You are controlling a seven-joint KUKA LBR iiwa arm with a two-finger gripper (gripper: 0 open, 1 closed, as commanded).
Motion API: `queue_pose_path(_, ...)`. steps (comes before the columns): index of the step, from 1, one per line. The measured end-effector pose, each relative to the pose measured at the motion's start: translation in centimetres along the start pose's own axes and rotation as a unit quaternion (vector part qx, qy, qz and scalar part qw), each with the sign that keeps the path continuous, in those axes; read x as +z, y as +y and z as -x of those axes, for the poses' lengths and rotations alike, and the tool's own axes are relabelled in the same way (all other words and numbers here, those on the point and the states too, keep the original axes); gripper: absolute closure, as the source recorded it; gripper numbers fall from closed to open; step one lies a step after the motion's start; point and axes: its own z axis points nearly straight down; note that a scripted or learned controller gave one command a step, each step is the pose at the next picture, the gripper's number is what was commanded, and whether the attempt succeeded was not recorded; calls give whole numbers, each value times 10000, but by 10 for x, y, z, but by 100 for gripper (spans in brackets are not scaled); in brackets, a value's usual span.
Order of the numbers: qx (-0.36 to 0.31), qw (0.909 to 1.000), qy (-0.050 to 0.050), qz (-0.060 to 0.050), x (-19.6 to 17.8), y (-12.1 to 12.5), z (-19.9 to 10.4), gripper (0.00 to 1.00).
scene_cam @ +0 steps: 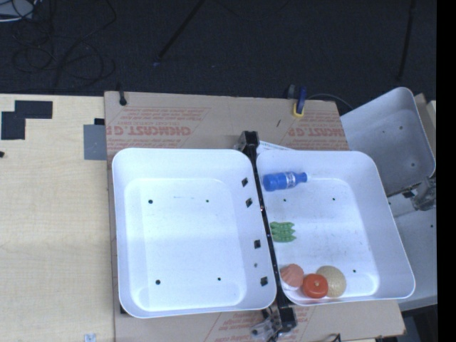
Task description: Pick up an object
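Take the right bin (385,212) as your landmark; everything below is placed against it.

The pale wooden tabletop (50,226) stretches away well to the bin's left. It carries a sheet of brown cardboard (185,123) printed in red, and the cardboard lies under the right bin and shows past its far and near edges. The left bin (117,191) sits just beside the right bin, the two rims meeting along a black strip (260,219) with small clips. Off the right bin's far right corner, a light grey metal panel (388,130) stands tilted, close to the rim.

The things you could pick up are all inside the right bin:
- The blue bottle (283,181) lies on its side at the bin's far left corner, with its paler cap end pointing toward the bin's middle.
- The green piece (283,231) lies against the left wall, about halfway along it.
- Three round things are bunched in the near left corner — a tan one (333,280), a pink one (291,273) and a red one (315,286). The red one sits between the other two and seems to touch both.

Beyond the bin's far edge, a small yellow-and-blue clamp (300,102) stands at the cardboard's rim.

As for the pincer — you cannot tell from this view whether it is released or clenched, and nothing in the bin is seen between fingers.
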Motion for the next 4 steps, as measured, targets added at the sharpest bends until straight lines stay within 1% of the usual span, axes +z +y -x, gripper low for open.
queue_pose_path(1,4,10000,0,1,8,0,0,100)
queue_pose_path(2,2,10000,-2,9,5,0,0,100)
queue_pose_path(4,15,10000,-1,5,11,0,0,100)
